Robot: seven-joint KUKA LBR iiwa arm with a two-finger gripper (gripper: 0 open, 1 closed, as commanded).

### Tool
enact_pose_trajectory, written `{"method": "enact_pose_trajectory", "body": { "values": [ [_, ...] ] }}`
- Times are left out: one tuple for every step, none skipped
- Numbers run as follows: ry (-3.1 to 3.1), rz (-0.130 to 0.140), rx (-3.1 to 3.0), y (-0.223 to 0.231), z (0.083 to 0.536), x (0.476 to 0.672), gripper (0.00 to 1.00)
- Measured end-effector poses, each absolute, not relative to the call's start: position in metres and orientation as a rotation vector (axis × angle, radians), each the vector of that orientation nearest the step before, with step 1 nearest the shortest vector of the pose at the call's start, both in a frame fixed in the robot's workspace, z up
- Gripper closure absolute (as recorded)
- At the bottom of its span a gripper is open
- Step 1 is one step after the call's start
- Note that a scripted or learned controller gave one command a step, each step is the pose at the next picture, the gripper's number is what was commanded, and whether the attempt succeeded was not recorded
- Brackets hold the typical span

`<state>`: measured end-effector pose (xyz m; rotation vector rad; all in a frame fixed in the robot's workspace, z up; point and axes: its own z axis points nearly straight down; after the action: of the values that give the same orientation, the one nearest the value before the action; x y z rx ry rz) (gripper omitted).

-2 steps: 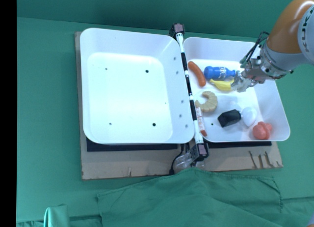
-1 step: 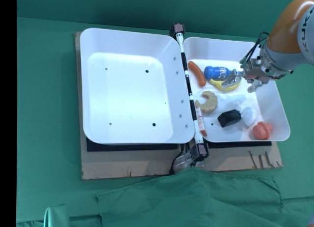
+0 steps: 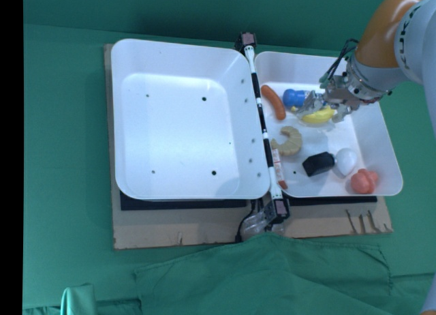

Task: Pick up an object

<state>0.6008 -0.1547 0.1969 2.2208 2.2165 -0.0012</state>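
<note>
Yellow banana (image 3: 319,116) lies in the right of the 2 bins (image 3: 381,150), just beside the blue toy (image 3: 294,97), and the gripper (image 3: 328,104) sits low over it, seemingly lined up to grab, though how far its jaws are parted I cannot tell.

Gripper (image 3: 325,107) over a yellow banana (image 3: 317,116) in the right bin (image 3: 381,144) — sausage (image 3: 274,101), croissant (image 3: 291,141), black block (image 3: 318,163) nearby
</note>
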Motion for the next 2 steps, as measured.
{"method": "enact_pose_trajectory", "body": {
  "values": [
    [2.207,0.001,2.223,-0.157,0.2094,0.6013,1.0],
    [2.208,0.0,2.223,-0.157,0.209,0.6011,0.0]
  ]
}}
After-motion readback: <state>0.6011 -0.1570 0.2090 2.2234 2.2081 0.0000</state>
